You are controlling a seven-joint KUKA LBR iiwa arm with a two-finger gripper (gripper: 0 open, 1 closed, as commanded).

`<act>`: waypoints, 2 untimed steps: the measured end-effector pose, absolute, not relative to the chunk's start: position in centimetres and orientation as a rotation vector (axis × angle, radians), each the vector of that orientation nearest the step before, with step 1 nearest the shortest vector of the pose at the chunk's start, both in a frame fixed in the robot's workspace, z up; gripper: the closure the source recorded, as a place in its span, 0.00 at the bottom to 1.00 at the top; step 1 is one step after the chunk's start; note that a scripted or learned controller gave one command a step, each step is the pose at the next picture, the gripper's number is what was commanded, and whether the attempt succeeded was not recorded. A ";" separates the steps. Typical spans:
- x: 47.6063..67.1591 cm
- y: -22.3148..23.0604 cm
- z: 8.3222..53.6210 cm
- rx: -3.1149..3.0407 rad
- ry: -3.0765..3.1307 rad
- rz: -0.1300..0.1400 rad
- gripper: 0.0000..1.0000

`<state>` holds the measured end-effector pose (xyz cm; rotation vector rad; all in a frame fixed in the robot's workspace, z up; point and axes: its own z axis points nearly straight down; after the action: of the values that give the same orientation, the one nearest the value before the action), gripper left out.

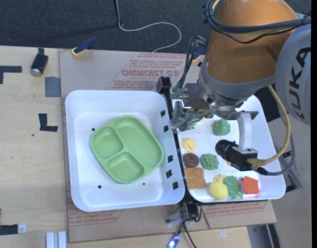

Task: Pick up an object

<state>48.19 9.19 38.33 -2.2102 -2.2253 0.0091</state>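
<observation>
End effector (185,119) low over upper left corner of right bin (267,192), just right of frame centre; finger opening impossible to tell. Nearest toy food, a yellow piece (188,144), just below it; green piece (221,127) to its right.

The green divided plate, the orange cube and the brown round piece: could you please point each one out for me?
green divided plate (126,148): camera view, on the ridge between its compartments.
orange cube (251,185): camera view, on its top face.
brown round piece (190,160): camera view, on its centre.
</observation>
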 end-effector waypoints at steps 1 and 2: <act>48.3 9.6 37.5 -2.218 -2.223 0.005 1.00; 48.4 0.7 39.2 -2.233 -2.214 0.002 1.00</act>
<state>48.36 0.74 39.18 -2.2328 -2.2140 0.0023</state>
